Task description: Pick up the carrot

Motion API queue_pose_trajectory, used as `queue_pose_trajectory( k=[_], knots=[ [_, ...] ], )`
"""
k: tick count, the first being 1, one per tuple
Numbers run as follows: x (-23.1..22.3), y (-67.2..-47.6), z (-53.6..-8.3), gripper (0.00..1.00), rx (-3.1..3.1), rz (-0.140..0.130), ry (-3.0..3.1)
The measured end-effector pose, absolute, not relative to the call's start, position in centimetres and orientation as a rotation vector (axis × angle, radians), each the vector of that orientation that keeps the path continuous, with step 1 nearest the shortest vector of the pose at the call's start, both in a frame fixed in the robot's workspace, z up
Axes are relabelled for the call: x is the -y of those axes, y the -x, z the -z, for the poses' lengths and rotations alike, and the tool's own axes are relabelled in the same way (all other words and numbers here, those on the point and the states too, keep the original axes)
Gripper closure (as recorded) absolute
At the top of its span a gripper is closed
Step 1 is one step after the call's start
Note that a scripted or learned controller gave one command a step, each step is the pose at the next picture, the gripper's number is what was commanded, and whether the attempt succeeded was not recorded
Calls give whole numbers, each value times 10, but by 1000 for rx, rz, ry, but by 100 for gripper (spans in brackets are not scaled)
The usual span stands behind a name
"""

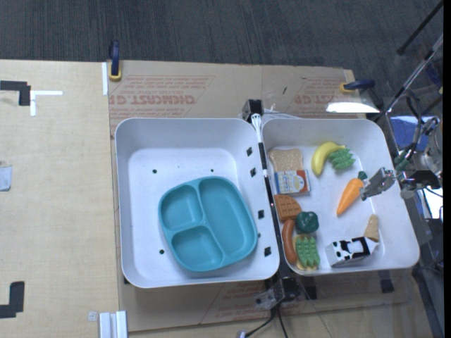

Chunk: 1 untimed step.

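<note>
- Dark carpet ran behind the cardboard-covered desk (176,90), where two white bins sat side by side; the right bin (394,189) held the toy food.
- Lying aslant at right of centre in that bin was the carrot (348,195), below the banana (323,156).
- From the frame's right edge the gripper (373,185) reached in low, just beside the carrot's leafy end; I could not tell its state.
- A good grasp, I judged, meant straddling the carrot's thick middle across its width before closing.
</note>
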<state>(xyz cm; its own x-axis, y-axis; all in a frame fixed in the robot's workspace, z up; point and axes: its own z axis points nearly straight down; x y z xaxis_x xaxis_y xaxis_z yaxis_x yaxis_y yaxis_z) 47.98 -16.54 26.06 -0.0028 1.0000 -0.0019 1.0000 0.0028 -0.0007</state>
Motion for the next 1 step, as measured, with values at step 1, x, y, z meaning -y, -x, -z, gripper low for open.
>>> queue_pose_trajectory(
  k=[1],
  knots=[
    [116, -528, -120, 0, -2326, 3, -2116]
  ],
)
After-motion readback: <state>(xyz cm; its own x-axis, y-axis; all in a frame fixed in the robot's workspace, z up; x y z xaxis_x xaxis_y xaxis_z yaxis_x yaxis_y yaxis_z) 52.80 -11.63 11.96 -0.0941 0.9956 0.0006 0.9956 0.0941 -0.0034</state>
